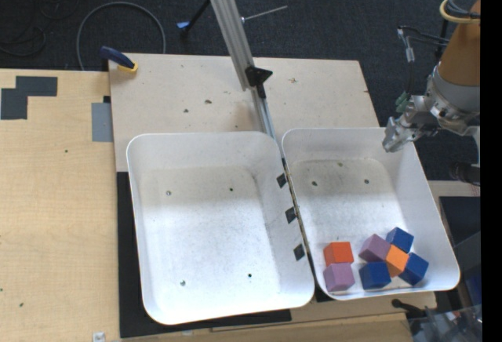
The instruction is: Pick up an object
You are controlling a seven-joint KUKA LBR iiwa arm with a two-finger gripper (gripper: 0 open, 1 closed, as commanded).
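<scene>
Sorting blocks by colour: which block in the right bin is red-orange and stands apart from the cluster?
The red-orange block, leftmost, directly behind the front purple block; the other orange block is wedged among blue ones.

We see two bins side by side: left bin [149, 176] | right bin [427, 199] | blocks [376, 258] clustered in right bin's near corner | gripper [394, 134] over right bin's far right rim | slanted rail [231, 27] behind bins

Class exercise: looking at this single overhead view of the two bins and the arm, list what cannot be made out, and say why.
- Gripper, camera view: small and blurred over the right bin's rim; finger state unreadable.
- Arm: cut off at the right edge.
- Block pile: blocks overlap, so the exact count is uncertain.
- Specks in the left bin: too small to identify.
</scene>
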